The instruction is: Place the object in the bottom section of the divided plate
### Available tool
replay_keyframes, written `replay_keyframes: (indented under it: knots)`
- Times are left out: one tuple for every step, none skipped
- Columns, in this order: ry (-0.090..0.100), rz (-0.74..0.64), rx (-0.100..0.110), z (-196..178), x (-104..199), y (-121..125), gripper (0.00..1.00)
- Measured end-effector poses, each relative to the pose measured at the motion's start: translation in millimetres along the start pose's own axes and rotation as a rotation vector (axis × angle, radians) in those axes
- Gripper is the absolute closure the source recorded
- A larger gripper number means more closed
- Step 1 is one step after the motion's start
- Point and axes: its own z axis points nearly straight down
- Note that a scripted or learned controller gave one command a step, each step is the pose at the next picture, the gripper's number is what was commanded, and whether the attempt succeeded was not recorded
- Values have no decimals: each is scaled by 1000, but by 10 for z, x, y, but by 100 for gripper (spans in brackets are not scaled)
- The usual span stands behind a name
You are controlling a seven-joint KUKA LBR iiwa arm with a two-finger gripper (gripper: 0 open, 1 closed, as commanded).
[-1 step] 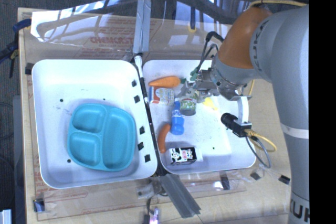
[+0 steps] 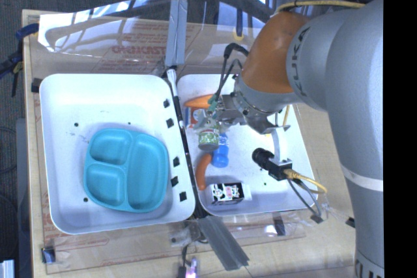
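A blue divided plate (image 2: pixel 125 169) lies in the left bin (image 2: pixel 65 101), with two small sections on its left and one large section on its right. My gripper (image 2: pixel 210 125) is down in the right bin (image 2: pixel 287 140), near that bin's left wall. Right under its tip sits a small green and white object (image 2: pixel 208 137), and whether it is gripped is hidden. Just below that lies a blue object (image 2: pixel 221 156), with an orange piece (image 2: pixel 202 170) beside it. Another orange piece (image 2: pixel 197 101) lies behind the gripper.
A black and white box (image 2: pixel 228 192) rests at the right bin's front. The divider between the bins (image 2: pixel 177 140) carries black clips. The arm's grey body and orange band (image 2: pixel 273 55) cover the right bin's back right. A black fitting with a yellow cable (image 2: pixel 277 166) hangs over the bin.
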Motion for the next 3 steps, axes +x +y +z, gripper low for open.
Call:
replay_keyframes:
  knots:
    - [0,-314,1,6,485,-497,100]
    - [-3,-335,-3,-117,851,-465,100]
    - [-3,-334,-3,-118,845,-465,0]
